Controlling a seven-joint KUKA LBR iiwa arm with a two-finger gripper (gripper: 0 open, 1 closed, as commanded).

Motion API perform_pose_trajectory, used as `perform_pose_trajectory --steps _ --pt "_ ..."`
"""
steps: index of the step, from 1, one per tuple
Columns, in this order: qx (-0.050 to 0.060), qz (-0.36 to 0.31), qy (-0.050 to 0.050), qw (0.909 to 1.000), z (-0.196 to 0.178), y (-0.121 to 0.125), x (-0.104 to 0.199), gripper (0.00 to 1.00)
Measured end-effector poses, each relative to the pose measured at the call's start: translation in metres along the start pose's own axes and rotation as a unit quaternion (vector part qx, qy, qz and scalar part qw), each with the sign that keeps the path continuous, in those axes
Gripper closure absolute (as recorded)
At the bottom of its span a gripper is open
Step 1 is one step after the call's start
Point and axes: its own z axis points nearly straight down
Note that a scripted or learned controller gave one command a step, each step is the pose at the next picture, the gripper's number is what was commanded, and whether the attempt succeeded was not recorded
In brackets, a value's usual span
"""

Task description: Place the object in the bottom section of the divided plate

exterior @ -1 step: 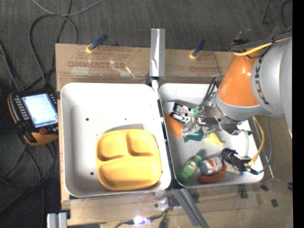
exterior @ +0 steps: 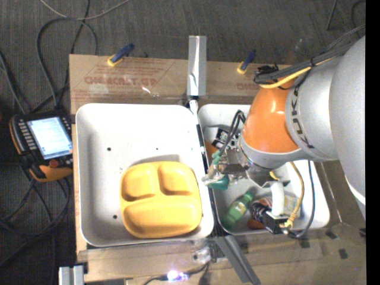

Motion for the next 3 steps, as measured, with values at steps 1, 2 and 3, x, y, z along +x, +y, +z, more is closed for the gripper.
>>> perform_pose_trajectory --steps 1,2,3 --pt "0.000 -0.087 0.000 0.9962 0.000 -0.005 -0.059 1.00" --pt "0.000 -0.181 0.000 0.9835 0.000 -0.006 0.026 1.00" --pt "0.000 -0.273 0.000 0.9620 0.000 -0.006 0.036 1.00"
